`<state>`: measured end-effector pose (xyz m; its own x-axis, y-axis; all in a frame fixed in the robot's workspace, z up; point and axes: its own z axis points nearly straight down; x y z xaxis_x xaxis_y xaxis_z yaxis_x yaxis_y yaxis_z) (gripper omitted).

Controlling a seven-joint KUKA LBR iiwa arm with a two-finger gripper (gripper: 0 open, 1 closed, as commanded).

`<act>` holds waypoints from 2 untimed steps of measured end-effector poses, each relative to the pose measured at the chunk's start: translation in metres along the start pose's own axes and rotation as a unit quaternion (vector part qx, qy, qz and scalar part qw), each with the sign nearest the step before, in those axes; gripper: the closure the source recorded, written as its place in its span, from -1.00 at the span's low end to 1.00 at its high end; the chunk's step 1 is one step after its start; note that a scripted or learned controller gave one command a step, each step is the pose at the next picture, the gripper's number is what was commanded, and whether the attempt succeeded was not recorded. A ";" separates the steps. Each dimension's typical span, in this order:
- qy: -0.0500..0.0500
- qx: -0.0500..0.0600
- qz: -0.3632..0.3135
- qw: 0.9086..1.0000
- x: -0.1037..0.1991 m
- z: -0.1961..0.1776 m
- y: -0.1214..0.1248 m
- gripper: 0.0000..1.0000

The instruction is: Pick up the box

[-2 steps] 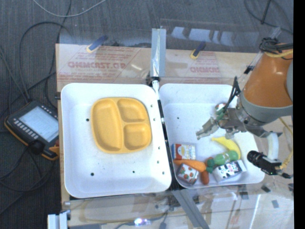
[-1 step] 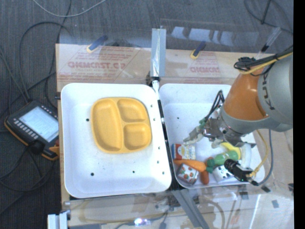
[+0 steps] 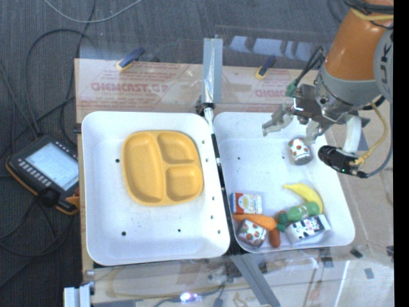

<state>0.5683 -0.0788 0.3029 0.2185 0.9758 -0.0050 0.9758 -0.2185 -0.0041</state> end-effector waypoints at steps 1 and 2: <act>-0.002 0.003 -0.001 1.000 0.001 -0.006 0.001 1.00; 0.001 0.003 0.068 0.998 0.004 0.124 -0.079 1.00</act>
<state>0.4913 -0.0585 0.1797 0.3490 0.9371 -0.0031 0.9371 -0.3490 -0.0098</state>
